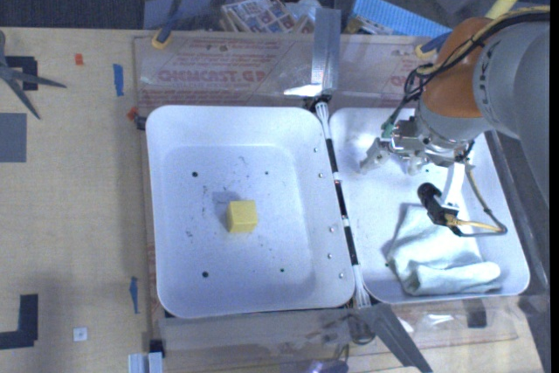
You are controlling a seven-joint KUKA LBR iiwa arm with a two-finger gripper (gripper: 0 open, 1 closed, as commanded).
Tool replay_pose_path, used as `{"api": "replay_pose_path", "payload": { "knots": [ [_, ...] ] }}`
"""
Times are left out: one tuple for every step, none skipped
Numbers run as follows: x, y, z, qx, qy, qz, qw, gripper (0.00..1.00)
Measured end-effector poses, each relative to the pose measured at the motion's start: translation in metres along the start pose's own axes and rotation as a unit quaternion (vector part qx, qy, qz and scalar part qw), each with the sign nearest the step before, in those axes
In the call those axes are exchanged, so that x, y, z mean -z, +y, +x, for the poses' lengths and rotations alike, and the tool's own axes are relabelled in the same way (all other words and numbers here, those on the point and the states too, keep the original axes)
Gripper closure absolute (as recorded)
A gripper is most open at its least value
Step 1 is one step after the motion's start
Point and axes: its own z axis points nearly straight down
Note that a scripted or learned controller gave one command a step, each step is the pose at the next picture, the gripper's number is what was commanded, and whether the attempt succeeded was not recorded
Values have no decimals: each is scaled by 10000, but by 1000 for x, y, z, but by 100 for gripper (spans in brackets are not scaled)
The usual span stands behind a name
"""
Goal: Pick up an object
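The claw (pixel 389 163) hangs over the upper part of the right bin (pixel 371 218), right of the frame's centre. Its two fingers (pixel 370 160) look spread fairly wide apart, and nothing shows between them. They point down towards bare white bin floor, near that bin's upper left corner. Above the claw the orange band (pixel 456 87) wraps the wrist, and the grey arm (pixel 520 70) runs off towards the frame's upper right.

Below the claw, in the lower part of the same bin, lies a crumpled white cloth (pixel 441 268). It is partly rolled along its lower edge, close to the bin's bottom rim. The cloth is apart from the fingers, not touching them.

The left bin (pixel 162 188) sits just beside the right one, and their rims meet along a line down the middle of the frame. A small yellow block (pixel 242 216) rests alone on its floor, a little left of the bin's centre and well apart from the claw. Dark specks and smudges mark the floor around the block.

Both bins stand on a pale wooden table (pixel 61 214). A clear plastic sheet with red lettering (pixel 227 74) lies just above the bins. A strip of blue tape (pixel 118 79) is stuck to the table at upper left.
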Motion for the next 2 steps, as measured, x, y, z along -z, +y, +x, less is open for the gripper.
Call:
{"api": "replay_pose_path", "payload": {
  "knots": [
    [11,1,-1,-15,-3,-18,10000,100],
    [-7,2,-58,-617,-3,-16,9981,100]
  ]
}}
